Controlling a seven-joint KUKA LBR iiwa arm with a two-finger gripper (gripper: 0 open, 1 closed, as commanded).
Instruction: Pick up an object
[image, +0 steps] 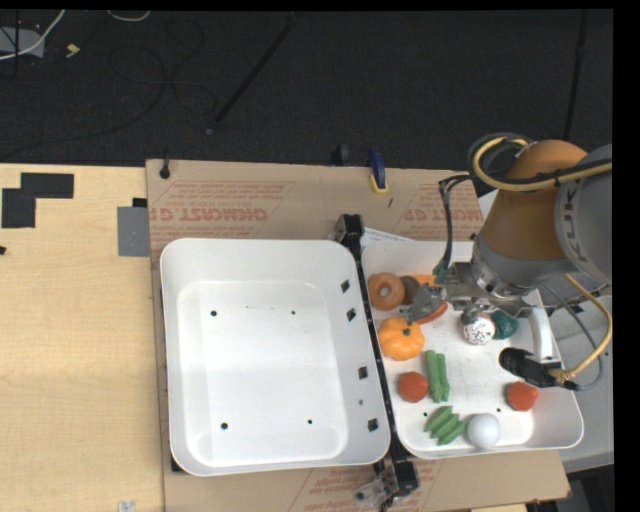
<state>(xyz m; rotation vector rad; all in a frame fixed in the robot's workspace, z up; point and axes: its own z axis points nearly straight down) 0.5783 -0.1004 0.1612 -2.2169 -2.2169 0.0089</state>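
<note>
I hang low over the right bin (560, 440), and my gripper (432, 300) sits down among the toy food at its far end. I cannot tell how my jaws stand; the wrist hides them.

The object nearest me is the small orange pumpkin (401, 339), just below my tip and slightly toward the divider between the bins. It looks like light moulded plastic or foam: stiff enough not to crush, but round and smooth, so it may squirt out sideways if I close off-centre. I judge the best hold is across its widest middle, jaws straddling the ribs, not on the stem.

The brown doughnut (386, 291) lies just beside my tip, on the divider side. It is flat and ringed; a pinch over one side of the ring would suit it, though it lies close to the bin wall.

An orange-red piece (434, 310) lies right under my tip, partly hidden, and I cannot tell what it is.

Further from me, toward the near end, lie a green pod (437, 373), a red tomato-like ball (413, 386), another green piece (444, 425) and a white ball (484, 430). The pod is slim and would take a narrow grasp across its width. The balls are slippery shapes and likely to roll.

The left bin (180, 300) lies well apart from me.
</note>
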